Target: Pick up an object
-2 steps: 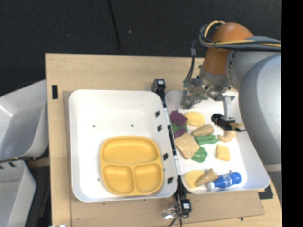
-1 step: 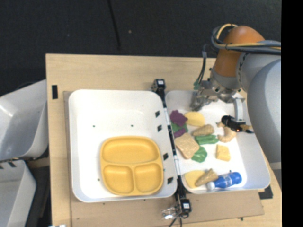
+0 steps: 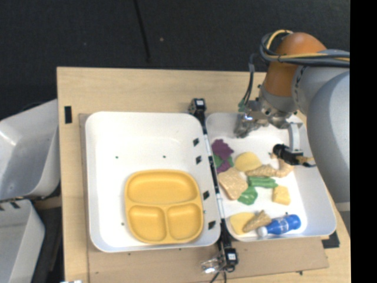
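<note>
toys [image 3: 253,184] crowd the right bin [image 3: 312,208]; gripper [image 3: 244,127] above them, grip state unreadable.

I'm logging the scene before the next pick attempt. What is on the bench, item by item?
Left bin: 1, white, left half of the bench.
Right bin: 1, white, beside the left bin.
Divided plate: 1, yellow, three compartments, in the left bin toward the front.
Grapes: 1 bunch, purple, right bin by the divider.
Bread slice: 1, tan, right bin, left of the green piece.
Green piece: 1, green, middle of the right bin.
Cheese wedge: 1, yellow, right of the green piece.
Bottle: 1, blue with white cap, front of the right bin.
Arm: 1, grey with orange band, reaching in from the right.
Gripper: 1, over the back of the right bin.
</note>
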